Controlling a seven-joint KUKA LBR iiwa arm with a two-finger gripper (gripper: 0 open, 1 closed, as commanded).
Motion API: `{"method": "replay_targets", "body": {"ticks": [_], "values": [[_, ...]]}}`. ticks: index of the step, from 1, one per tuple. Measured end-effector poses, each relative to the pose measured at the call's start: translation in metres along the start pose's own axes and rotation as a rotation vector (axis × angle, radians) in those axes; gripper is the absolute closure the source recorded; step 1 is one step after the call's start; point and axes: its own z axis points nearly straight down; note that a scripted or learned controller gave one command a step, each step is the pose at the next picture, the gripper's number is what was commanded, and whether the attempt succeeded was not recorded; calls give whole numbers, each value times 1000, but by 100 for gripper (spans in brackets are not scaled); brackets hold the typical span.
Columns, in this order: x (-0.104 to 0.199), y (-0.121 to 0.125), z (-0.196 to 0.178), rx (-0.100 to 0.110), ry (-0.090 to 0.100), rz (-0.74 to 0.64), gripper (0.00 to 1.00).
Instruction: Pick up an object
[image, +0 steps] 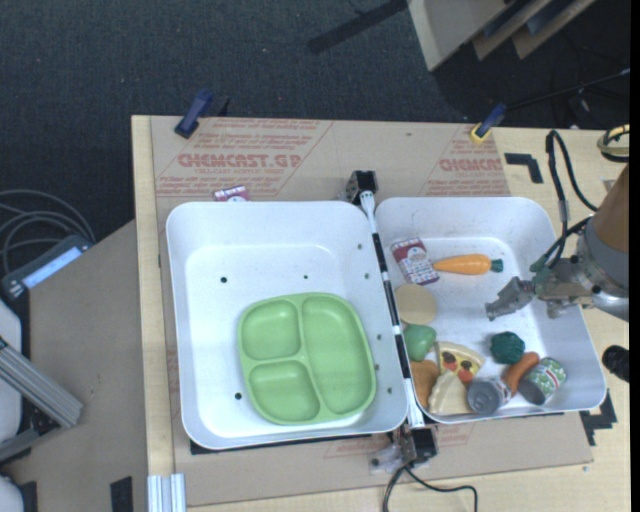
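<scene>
A: So, what did the things to be picked look like?

B: Small toy foods, all in the right bin. An orange carrot lay toward twelve o'clock, a red-and-white packet at about ten, a tan disc just below it. A dark green piece sat near centre; a pizza slice, a grey can end and a green-labelled tin crowded the six-to-five o'clock edge.

A: And the other bin?

B: The left bin carried a light green divided plate, three compartments, toward six o'clock.

A: The gripper?

B: The gripper hung over the right bin at three o'clock, its fingers parted, nothing between them, apart from the carrot and the dark green piece.
</scene>
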Motion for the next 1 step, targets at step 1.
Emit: {"method": "replay_targets", "body": {"ticks": [1], "values": [[-29,-13,106,3,1,1,0]]}}
